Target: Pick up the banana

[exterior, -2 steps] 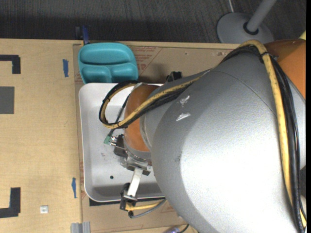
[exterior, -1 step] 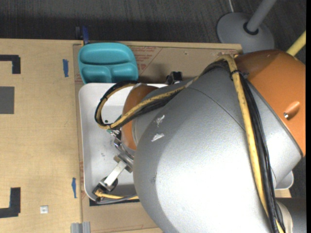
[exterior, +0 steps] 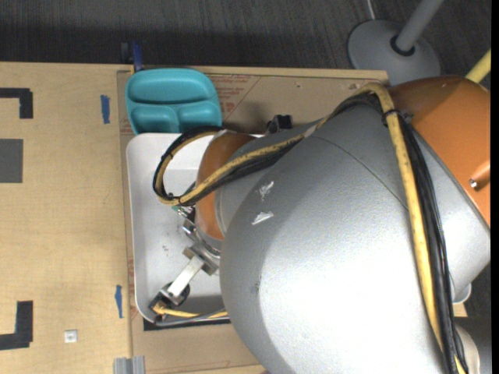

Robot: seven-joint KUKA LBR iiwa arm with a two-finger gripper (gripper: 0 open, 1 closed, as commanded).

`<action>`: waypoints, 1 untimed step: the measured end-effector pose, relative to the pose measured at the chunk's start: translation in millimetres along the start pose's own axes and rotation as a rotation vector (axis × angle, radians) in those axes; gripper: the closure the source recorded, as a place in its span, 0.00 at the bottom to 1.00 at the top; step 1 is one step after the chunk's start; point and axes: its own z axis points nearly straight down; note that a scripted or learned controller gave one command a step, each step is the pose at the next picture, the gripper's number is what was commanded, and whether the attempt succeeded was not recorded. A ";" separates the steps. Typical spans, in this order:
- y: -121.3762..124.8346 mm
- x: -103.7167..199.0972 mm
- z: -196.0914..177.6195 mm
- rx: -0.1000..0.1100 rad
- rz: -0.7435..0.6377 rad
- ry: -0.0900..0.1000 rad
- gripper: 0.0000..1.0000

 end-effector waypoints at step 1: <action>-1.5 -1.5 -126.2 0.006 -0.118 -0.007 1.00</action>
